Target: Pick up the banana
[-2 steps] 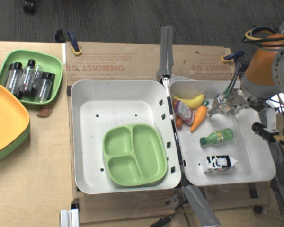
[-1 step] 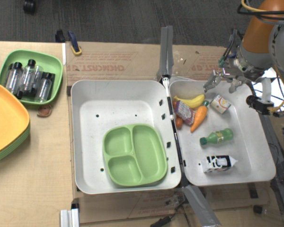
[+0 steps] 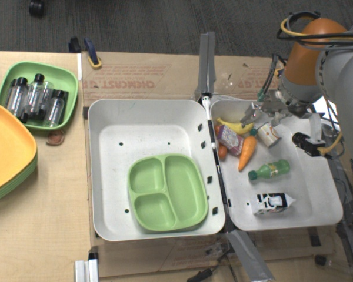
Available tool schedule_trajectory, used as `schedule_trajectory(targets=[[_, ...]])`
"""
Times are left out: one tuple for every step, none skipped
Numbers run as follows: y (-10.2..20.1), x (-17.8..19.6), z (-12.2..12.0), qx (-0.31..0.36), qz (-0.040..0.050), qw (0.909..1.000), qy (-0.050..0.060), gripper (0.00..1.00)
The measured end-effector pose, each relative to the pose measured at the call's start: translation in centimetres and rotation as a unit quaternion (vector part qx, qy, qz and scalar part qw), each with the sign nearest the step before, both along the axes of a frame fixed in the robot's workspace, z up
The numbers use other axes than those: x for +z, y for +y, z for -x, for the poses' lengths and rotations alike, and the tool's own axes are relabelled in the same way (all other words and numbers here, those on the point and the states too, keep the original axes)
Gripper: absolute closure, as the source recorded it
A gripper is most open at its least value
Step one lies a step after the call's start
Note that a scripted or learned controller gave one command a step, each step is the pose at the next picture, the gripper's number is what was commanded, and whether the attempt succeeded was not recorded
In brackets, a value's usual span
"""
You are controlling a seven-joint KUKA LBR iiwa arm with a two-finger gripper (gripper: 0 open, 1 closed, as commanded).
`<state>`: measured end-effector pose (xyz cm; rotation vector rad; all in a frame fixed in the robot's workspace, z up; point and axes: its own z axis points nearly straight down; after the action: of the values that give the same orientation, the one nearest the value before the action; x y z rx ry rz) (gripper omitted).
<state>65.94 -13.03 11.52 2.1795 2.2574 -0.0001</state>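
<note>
The yellow banana lies in the right bin, near its back left corner, partly over a purple packet. My gripper hangs just above and to the right of the banana's right end, close to it. Its lower part blends with the clutter beneath. Nothing is visibly lifted off the bin floor.
An orange carrot, a small white can, a green bottle and a black-and-white carton share the right bin. The left bin holds a green divided tray. On the bench at left are a bottle tray and orange plates.
</note>
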Motion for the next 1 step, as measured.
schedule_trajectory(targets=[[1.84,-2.13,-0.02,0.029,-0.0003,0.9996,0.000,0.00]])
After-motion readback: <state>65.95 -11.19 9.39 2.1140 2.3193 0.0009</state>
